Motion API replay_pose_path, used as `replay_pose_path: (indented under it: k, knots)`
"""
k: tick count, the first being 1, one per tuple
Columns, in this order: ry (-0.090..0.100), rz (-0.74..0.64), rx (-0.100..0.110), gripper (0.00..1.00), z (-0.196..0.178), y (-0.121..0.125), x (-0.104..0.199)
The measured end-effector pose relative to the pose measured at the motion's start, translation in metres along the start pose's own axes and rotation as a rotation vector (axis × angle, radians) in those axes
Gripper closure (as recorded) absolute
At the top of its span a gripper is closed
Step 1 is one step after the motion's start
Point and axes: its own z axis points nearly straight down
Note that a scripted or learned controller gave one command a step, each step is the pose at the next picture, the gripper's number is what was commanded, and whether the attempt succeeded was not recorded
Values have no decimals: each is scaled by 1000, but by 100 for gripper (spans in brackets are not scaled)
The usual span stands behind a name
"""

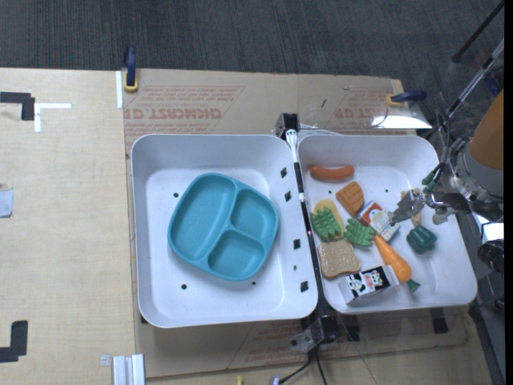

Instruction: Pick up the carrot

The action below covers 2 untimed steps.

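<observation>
The carrot (393, 257) lies slantwise in the right bin (449, 291), its orange body pointing to the front right and its green leafy top (360, 233) towards the bin's middle. My gripper (410, 204) hangs low over the right bin, just behind and to the right of the carrot, close to a small red and white packet (375, 215). Nothing of the carrot is seen in the gripper. The arm's wrist (473, 184) comes in from the right edge.
Around the carrot lie a green pepper (422, 239), a slice of toast (338, 257), a milk carton (369, 283), a lettuce leaf (326, 224), an orange cracker (350, 197) and a sausage (332, 172). The left bin (148, 287) holds a blue divided plate (224, 226).
</observation>
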Motion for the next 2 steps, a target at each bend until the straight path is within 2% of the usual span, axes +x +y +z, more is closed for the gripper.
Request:
replay_pose_path:
  k: [1, 2]
  knots:
    - [0, -67, -4, 0, 116, -11, 4]
    - [-1, -60, -5, 100, 107, -10, 3]
